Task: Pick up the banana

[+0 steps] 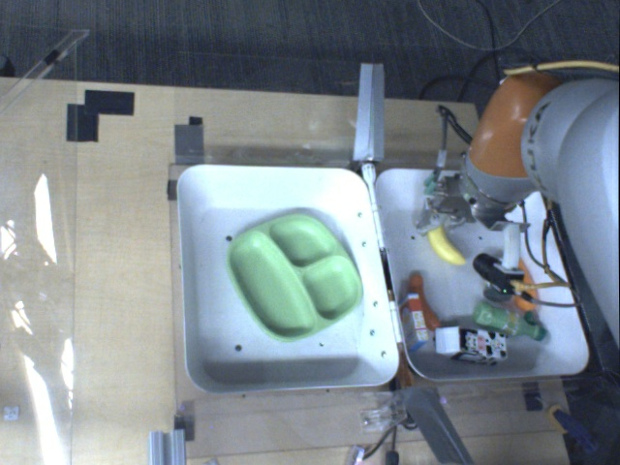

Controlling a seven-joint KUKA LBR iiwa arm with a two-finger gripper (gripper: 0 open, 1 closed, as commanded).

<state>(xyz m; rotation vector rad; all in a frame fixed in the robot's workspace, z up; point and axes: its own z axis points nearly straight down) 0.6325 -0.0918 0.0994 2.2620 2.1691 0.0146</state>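
A small, curved yellow banana (446, 246), likely light and soft, lies beneath the metal two-finger gripper (442, 211); jaw state unclear; grasp its middle.

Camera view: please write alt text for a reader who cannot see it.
A grey robot arm's gripper hangs over a banana in the right white bin, among a small bottle and other items. The left bin holds a green divided plate.

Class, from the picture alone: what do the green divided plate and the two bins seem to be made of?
Green divided plate: probably moulded plastic, matte; rounded compartments, even colour, soft sheen. Left bin and right bin: seemingly white plastic or coated metal, smooth, faintly glossy; material uncertain.
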